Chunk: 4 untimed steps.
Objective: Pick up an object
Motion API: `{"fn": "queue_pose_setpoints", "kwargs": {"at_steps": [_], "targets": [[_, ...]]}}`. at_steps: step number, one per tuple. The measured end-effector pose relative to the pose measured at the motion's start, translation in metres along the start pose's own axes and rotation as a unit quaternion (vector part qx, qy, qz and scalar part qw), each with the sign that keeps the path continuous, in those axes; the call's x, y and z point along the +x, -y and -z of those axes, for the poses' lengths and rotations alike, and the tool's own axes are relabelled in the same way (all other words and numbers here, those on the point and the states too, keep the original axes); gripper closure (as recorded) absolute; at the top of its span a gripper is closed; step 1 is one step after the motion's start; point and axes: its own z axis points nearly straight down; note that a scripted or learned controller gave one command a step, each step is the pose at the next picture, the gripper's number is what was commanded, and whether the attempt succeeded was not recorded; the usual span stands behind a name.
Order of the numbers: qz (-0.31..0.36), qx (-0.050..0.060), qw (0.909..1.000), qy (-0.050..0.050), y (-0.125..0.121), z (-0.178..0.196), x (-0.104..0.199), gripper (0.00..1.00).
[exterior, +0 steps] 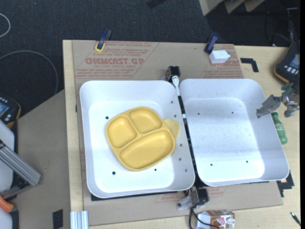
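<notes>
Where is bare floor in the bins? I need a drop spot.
The right bin floor is bare between its walls, with the tool at its right rim. The left bin is crowded by the yellow divided plate; only thin margins remain.

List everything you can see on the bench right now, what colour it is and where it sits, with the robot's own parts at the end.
white bins: two, white, side by side on the bench; one on the view's left, the other on its right
divided plate: one, yellow, three compartments, lying in the left bin
small yellow item: one, yellow, partly under the plate's right edge; cannot tell what it is
board: one, tan with red print, under both bins
clamps: two, blue, at the board's far edge, second at
small block: one, white, by the right clamp
green object: one, green, at the right bin's right rim
gripper: one, grey, over the right bin's right edge
</notes>
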Motion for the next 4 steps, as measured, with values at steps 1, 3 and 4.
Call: {"fn": "queue_pose_setpoints", "kwargs": {"at_steps": [1,3,4], "targets": [[0.001,-0.009,1.0000,0.003,0.021,0.198,0.012,0.00],[0.000,-0.003,1.0000,0.001,0.045,0.279,0.091,1.00],[-0.001,0.006,1.0000,-0.001,0.046,0.167,0.095,1.00]]}}
